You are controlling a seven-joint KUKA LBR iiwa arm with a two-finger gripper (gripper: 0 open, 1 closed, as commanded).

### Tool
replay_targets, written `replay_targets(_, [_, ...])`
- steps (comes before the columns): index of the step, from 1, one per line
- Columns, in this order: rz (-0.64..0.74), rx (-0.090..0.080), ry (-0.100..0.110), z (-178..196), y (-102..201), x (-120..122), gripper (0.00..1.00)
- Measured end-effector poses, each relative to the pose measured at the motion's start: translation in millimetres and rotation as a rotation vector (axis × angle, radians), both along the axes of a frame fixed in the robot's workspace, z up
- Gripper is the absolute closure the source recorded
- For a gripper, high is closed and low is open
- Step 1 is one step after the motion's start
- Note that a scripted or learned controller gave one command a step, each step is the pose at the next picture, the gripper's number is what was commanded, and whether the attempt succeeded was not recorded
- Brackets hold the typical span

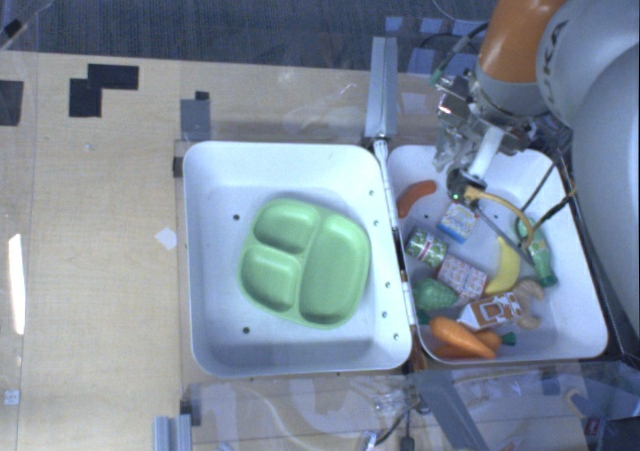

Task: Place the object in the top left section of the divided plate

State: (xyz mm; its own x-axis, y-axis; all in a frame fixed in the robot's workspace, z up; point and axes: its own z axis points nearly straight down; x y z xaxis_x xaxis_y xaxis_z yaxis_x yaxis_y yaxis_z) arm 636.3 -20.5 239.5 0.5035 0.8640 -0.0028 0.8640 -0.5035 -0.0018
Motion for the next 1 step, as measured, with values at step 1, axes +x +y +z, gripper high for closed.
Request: replay_targets(1, [-0.038, 0.001, -0.001, 42.2, -13.2, -52.6, 1.0])
